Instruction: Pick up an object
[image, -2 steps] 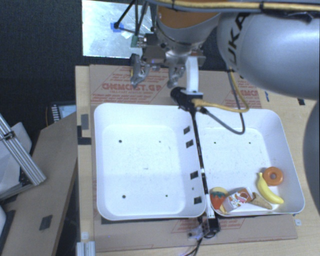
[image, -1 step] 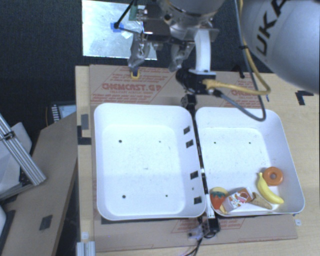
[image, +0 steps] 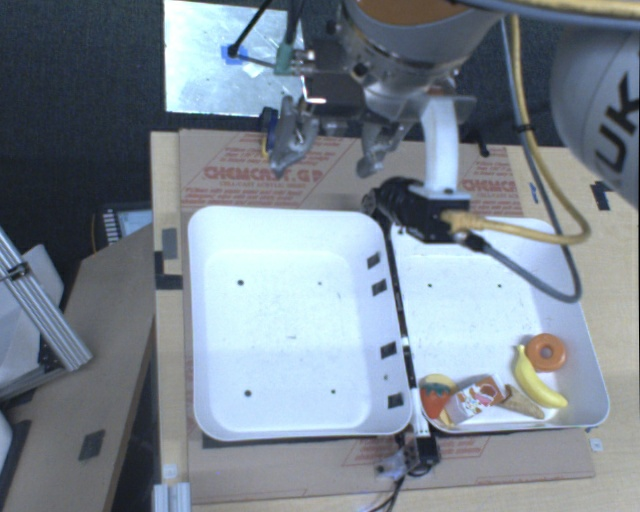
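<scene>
My gripper (image: 331, 150) hangs high over the back edge of the bench, above the gap between the two bins. It is open, and nothing sits between its grey fingers (image: 289, 135). The objects lie far from it, in the front right corner of the right bin (image: 500, 270): a yellow banana (image: 536, 380), an orange ring-shaped piece (image: 546, 351), a red-orange round fruit (image: 437, 396), a white and red packet (image: 473, 399) and a small tan wedge (image: 521, 404).
The left bin (image: 205, 300) stands beside the right one, joined by a black hinge strip (image: 396, 320). A yellow cable (image: 520, 232) and a black cable (image: 530, 280) trail over the right bin's back. Metal framing (image: 40, 310) stands at the far left.
</scene>
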